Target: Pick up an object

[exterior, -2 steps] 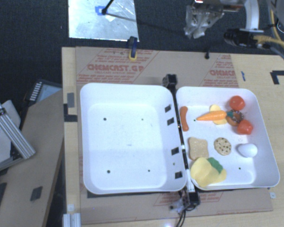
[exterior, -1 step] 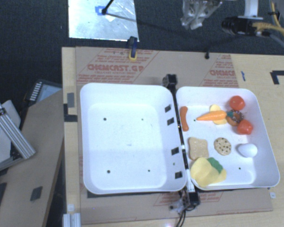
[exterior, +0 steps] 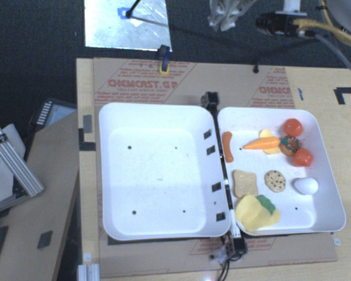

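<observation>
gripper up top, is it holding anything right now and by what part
Nothing is held. The gripper hangs above the bench with no object between its fingers; the toy food lies in the right bin.

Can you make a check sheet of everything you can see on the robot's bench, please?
Surface: a wooden bench bears a left bin and a right bin, side by side.
Job's things: all in the right bin: sausage, carrot, two tomatoes, toast, cookie, egg, yellow and green piece.
Clutter: a yellow clip lies on the board above the left bin.
Grippers: the gripper hangs at the top of the view, above the bench, holding nothing.
Cables: yellow and grey cables run at top right.
Surroundings: a shiny sheet lies on dark floor.
</observation>
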`<action>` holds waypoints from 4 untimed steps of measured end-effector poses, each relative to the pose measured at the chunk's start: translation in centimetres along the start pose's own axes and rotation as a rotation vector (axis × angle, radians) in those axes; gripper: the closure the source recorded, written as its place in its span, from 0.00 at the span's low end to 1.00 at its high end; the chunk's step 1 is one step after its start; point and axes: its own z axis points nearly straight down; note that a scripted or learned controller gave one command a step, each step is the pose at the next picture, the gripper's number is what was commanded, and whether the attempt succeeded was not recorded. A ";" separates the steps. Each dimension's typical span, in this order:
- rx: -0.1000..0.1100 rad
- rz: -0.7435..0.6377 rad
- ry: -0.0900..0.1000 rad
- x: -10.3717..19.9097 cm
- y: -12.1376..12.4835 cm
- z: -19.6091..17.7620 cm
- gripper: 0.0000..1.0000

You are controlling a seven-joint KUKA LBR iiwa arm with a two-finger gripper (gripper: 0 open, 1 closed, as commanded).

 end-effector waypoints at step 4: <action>0.010 0.011 -0.004 -4.3 -0.1 6.3 1.00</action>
